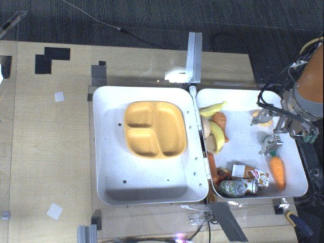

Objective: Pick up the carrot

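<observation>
Overhead slanted view of a wooden bench (45, 151) bearing two shallow white bins side by side. Left bin (109, 186) holding a yellow divided tray (154, 129) with three compartments, set slightly toward the far side. Right bin (298, 186) holding the food items. Carrot (277, 171) lying near the right wall of the right bin, toward the near corner, orange, leafy end pointing away from the camera, tip pointing toward the near edge. Grey arm with orange band (310, 75) reaching in from the right, wrist above the far right part of the right bin. Gripper (271, 145) hanging just beyond the carrot's leafy end, very close to it, nothing visibly pinched; too small and dark to tell whether spread or pressed together. Two bananas (216, 130) and a reddish-orange round fruit (219, 119) lying against the left wall of the right bin. Green can (235, 188) lying on its side along the near wall, with a small printed carton (253, 174) just beside it. Black shapes (50, 58) marked on the bench at far left.
</observation>
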`<state>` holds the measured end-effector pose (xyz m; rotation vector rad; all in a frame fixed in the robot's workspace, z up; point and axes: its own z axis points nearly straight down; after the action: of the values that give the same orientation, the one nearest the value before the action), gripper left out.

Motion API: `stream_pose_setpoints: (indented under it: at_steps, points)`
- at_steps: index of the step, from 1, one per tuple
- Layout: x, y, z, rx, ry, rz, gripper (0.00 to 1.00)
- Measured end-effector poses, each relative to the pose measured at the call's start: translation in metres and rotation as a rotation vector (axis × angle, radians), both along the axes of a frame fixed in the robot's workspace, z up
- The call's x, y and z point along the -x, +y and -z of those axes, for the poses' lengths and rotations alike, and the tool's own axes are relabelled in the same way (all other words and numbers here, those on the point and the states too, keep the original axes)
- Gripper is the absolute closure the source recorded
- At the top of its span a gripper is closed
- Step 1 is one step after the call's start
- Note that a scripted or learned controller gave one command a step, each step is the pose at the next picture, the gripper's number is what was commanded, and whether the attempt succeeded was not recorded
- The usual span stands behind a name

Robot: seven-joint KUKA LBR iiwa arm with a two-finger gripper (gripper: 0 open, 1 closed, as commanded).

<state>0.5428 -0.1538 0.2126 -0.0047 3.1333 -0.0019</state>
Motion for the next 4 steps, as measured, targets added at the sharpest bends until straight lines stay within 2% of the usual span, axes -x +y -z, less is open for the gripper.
stream_pose_setpoints:
  at_steps: [1,2,3,4]
  points:
    - [0.013,-0.021,0.103,0.000,-0.007,0.191,0.00]
    - [0.045,-0.048,0.119,0.008,-0.028,0.144,0.00]
    - [0.043,-0.047,0.108,0.007,-0.028,0.137,1.00]
    - [0.007,0.018,0.056,-0.004,-0.003,0.327,1.00]
